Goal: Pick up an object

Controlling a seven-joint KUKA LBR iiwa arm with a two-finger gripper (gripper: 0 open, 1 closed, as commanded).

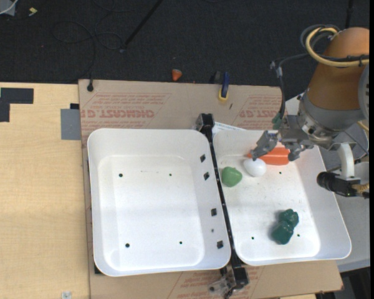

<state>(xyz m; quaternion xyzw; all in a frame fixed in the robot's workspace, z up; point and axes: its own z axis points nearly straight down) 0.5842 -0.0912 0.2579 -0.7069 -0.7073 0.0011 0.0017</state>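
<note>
The right bin [324,229] holds a light green lump [231,177] near its left wall, a white ball [255,167] just right of it, an orange block [275,157] behind the ball, and a dark green toy [285,226] toward the front. My gripper [275,147] hangs over the back of this bin. Its fingers [262,146] stand apart right at the orange block and just above the white ball. Nothing is seen lifted between them.
The left bin [106,167] lies beside the right one, with a black clip rail [212,185] between them. Both sit on a cardboard sheet [143,108] on a wooden bench. A dark cylinder [336,183] juts in at the right.
</note>
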